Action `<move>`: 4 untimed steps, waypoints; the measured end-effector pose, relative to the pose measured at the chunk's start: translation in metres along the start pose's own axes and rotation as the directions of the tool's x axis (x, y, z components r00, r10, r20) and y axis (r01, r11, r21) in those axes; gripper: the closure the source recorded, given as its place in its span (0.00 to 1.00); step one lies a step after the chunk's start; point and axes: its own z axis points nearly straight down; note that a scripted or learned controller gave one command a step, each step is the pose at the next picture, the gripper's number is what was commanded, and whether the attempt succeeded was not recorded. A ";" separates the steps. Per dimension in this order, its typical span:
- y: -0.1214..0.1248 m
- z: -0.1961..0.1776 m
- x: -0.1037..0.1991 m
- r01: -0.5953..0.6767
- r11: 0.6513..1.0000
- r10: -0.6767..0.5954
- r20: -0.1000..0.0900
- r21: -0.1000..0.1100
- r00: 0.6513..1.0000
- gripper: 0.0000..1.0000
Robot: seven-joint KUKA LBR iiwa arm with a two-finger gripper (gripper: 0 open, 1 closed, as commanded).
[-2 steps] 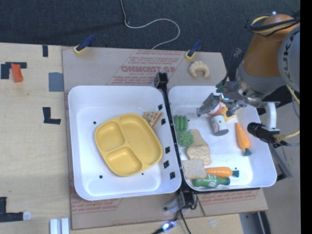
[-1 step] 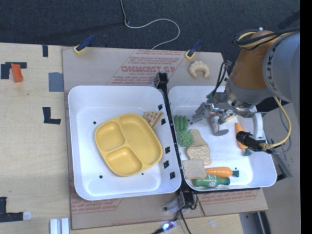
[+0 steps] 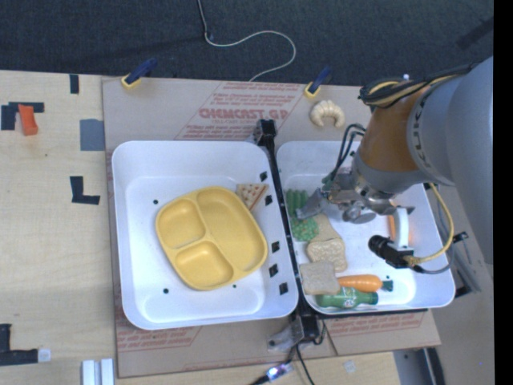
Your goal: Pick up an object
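Right bin [image 3: 425, 295]: a carrot [image 3: 360, 281] lies flat near the front wall, long axis running 9 to 3 o'clock, tip toward 9, green end toward 3. Just in front of it, a green bottle [image 3: 347, 299] lies parallel to it. Two bread slices [image 3: 326, 251] lie at the carrot's 10 o'clock, with green leafy food [image 3: 304, 228] beyond them at 11.

Gripper [image 3: 353, 207]: low over the middle of the right bin, at 12 o'clock from the carrot and apart from it. Whether the fingers are spread or closed cannot be told; nothing is seen held.

Left bin [image 3: 132, 175]: a yellow divided plate [image 3: 210, 237], with a cracker [image 3: 251, 192] at its 1 o'clock.

Worktop [image 3: 48, 215]: a croissant [image 3: 326, 114] behind the right bin.
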 end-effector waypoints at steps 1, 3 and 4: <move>0.000 0.023 0.001 0.000 1.000 0.000 0.001 -0.007 1.000 0.00; 0.002 -0.030 0.005 0.000 1.000 0.000 0.001 -0.009 1.000 1.00; -0.003 -0.092 0.006 0.000 1.000 0.000 0.001 -0.012 1.000 1.00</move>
